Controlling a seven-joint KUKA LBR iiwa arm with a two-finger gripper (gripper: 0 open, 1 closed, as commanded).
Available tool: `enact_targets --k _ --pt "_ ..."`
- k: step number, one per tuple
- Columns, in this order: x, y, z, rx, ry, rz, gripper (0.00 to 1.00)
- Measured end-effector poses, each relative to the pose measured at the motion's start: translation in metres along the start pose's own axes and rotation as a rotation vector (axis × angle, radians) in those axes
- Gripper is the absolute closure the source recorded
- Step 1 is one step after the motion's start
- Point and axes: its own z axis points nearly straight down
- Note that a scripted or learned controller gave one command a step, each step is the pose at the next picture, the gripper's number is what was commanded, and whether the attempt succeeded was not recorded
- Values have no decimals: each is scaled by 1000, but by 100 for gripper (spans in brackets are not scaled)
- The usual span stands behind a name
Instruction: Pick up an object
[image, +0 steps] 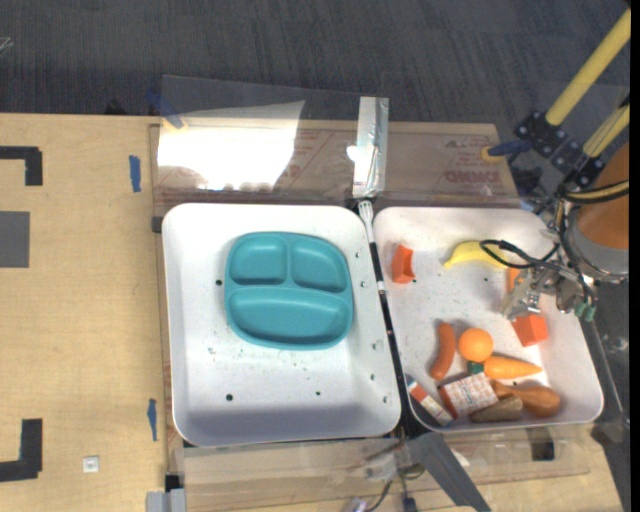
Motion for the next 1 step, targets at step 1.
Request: enact_targets --k 1 --pt "-79 24 14 11 24 345 100"
